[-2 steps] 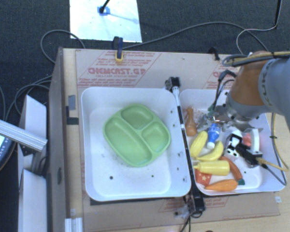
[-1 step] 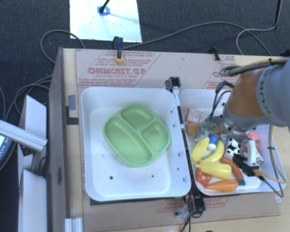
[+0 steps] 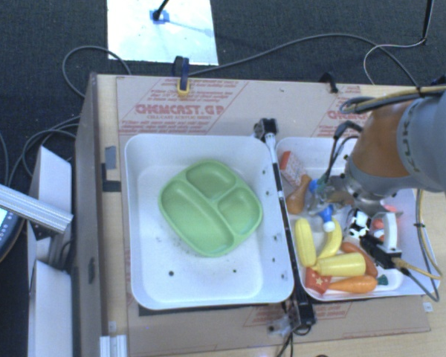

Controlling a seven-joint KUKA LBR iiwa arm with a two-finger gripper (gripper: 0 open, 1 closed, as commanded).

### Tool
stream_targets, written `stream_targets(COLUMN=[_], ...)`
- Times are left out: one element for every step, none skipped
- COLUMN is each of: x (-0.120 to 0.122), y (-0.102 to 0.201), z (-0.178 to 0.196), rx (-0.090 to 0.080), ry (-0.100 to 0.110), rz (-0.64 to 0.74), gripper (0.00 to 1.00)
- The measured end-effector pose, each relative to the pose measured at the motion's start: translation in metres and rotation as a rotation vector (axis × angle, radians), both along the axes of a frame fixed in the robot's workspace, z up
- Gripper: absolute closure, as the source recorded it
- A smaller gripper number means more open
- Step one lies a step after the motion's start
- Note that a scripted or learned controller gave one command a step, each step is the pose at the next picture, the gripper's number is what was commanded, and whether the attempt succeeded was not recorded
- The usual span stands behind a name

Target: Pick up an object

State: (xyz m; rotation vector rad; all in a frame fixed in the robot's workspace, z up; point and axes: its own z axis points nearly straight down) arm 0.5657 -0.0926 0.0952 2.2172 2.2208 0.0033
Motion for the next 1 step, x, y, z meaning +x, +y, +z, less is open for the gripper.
stream_targets(x=[0.0281], y=[0.0774], z=[0.0897], rx=[0.002], ry=[0.001], rz=[0.002], gripper=[1.0])
